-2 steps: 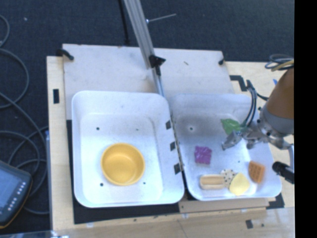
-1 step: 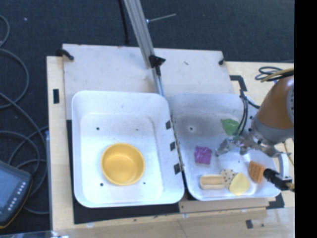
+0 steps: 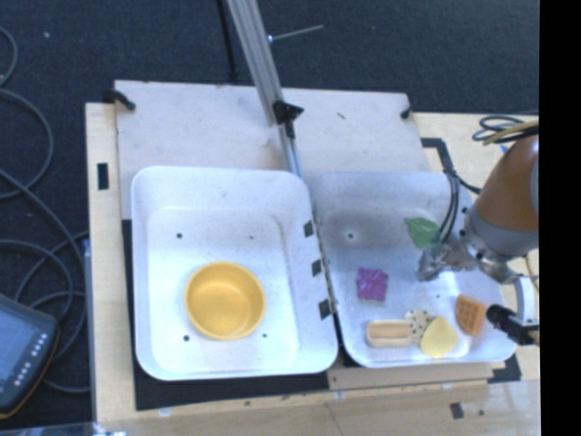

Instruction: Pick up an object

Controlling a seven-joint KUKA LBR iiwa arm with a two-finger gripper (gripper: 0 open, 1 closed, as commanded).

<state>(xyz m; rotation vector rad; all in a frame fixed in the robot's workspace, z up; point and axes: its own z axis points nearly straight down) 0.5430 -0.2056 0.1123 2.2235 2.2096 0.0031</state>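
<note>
In the right bin [image 3: 381, 198]: six objects, one end effector [image 3: 429, 269].

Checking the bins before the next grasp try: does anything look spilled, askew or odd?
Nothing stands out. The yellow bowl sits upright in the left bin; the small items lie inside the right bin, near the gripper.

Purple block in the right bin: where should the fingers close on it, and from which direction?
Come straight down from above. The purple block lies flat on the right bin floor with bare floor on every side, so close across its two opposite side edges, probably left to right. The gripper sits close by, to its right.
</note>
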